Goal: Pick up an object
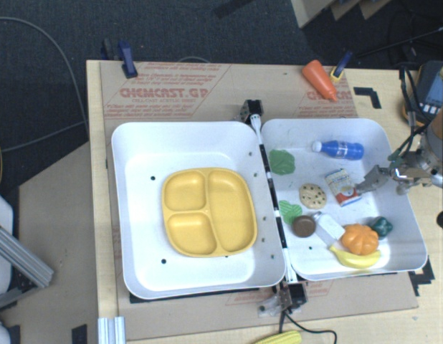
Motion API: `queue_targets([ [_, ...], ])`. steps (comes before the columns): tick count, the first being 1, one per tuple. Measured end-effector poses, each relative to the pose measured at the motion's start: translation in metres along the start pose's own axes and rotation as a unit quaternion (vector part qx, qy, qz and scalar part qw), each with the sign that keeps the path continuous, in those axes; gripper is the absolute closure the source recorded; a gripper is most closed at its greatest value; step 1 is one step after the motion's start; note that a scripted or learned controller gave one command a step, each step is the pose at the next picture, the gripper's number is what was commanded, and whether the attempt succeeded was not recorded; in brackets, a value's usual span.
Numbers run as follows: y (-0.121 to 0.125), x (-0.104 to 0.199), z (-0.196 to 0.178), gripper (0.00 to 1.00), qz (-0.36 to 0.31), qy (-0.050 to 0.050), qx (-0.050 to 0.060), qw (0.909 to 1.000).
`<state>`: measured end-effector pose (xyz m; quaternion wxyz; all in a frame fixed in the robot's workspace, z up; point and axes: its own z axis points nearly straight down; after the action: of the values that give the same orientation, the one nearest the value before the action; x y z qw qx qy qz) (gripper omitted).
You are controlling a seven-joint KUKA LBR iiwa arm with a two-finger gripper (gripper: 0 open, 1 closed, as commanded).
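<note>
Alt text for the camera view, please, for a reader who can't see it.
The claw reaches in from the right over the right bin, close to a small red and white packet. That bin also holds a blue bottle, cookie, orange pumpkin and banana. The left bin holds a yellow divided plate.

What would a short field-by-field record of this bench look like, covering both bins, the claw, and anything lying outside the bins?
left bin: yellow divided plate
right bin: blue bottle, cookie, green leaf, orange pumpkin, banana, small packet
claw: over right bin, beside the small packet; grip state unclear
outside bins: orange carrot on the board behind the right bin
</note>
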<state>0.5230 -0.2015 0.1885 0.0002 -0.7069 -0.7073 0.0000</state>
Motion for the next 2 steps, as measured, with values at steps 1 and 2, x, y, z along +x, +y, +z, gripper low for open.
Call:
queue_targets([
  [1, 0.105, 0.030, 0.000, 0.00, -0.001, 0.000, -0.001, 1.0000],
  [2, 0.091, 0.024, 0.057, 0.00, 0.000, 0.000, 0.001, 1.0000],
])
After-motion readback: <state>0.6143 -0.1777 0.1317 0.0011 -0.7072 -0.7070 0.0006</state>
